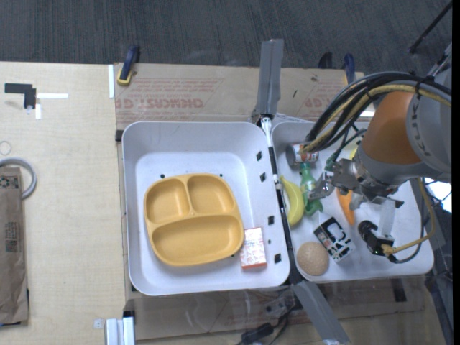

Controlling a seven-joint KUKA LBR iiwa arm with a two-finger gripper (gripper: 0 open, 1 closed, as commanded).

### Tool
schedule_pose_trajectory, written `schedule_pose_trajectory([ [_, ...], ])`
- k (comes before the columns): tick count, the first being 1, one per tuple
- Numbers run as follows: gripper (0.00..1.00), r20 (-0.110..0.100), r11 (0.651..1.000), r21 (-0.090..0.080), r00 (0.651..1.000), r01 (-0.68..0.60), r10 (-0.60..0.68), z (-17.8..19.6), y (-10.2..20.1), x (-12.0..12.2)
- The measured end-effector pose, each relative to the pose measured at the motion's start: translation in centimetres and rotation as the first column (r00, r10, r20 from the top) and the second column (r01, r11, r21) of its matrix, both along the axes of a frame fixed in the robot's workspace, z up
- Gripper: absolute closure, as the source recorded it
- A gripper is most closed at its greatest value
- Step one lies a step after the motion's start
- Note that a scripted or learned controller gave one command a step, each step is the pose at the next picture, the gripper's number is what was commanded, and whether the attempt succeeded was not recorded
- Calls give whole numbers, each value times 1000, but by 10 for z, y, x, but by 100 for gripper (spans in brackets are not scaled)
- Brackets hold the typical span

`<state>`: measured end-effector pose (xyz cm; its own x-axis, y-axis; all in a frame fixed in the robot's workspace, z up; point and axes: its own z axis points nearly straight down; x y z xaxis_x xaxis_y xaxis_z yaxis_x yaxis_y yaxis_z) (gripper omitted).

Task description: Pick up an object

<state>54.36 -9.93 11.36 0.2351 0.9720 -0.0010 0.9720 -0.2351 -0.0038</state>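
Floor: dark grey carpet (201, 13) runs across the top of the camera view.
Bench: a pale wooden top (57, 192) with a brown printed cardboard sheet (194, 92) under the bins' far side; 1 blue-and-yellow clamp (129, 65) sits on the sheet's far left corner.
Bench extras: 1 brown paper bag (11, 243) lies at the left edge, and 1 black bracket (21, 92) lies near the far left.
Bins: 2 shallow white bins, the left bin (136, 214) and the right bin (410, 261), touching along a shared middle edge.
Left bin contents: 1 yellow divided plate (194, 218) with 3 compartments and 1 small red-and-white box (253, 248) just beside the plate's near right corner.
Right bin contents: 1 banana (291, 200) along the left wall, 1 green object (309, 189) just beside it, 1 orange object (346, 208) partly hidden under the arm, 1 black-and-white box (333, 237), and 1 tan round object (313, 259) at the near left corner.
Arm: 1 grey arm with an orange band (392, 131) hangs over the right bin, black cables looping above it.
Gripper: the gripper (332, 182) is low among the green and orange objects; whether it is open, closed or gripping cannot be told from here.
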Motion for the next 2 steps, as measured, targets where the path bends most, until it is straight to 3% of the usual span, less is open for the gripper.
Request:
schedule_pose_trajectory([
  [1, 0, 1, 1000, 0, 1000, -19, 19, -23, -6, -67],
  [2, 0, 2, 988, -2, 988, 153, -153, 37, -45, 8],
])
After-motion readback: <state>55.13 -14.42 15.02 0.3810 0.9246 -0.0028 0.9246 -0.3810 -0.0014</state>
